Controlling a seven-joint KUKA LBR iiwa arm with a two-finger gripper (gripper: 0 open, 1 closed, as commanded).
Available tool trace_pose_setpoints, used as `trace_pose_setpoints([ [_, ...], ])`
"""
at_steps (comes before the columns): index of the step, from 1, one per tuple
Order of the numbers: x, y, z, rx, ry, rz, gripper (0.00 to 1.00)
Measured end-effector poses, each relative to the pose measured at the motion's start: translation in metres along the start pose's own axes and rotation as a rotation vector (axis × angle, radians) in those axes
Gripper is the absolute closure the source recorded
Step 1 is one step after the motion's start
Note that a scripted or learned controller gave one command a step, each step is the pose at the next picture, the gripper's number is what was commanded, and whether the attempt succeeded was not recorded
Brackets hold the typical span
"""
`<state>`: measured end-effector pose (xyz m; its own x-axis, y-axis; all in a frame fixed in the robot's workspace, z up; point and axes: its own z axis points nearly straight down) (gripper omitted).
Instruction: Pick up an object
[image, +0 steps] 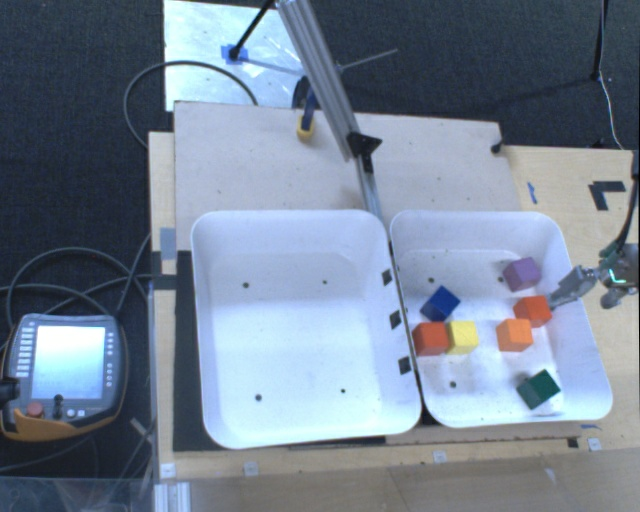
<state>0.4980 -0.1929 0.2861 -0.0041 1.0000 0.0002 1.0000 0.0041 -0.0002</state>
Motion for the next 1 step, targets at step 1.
trace_pose_setpoints([
  [1,0.0001,0.0006,-0.0013,-0.003,-0.001,0.0,0.0],
])
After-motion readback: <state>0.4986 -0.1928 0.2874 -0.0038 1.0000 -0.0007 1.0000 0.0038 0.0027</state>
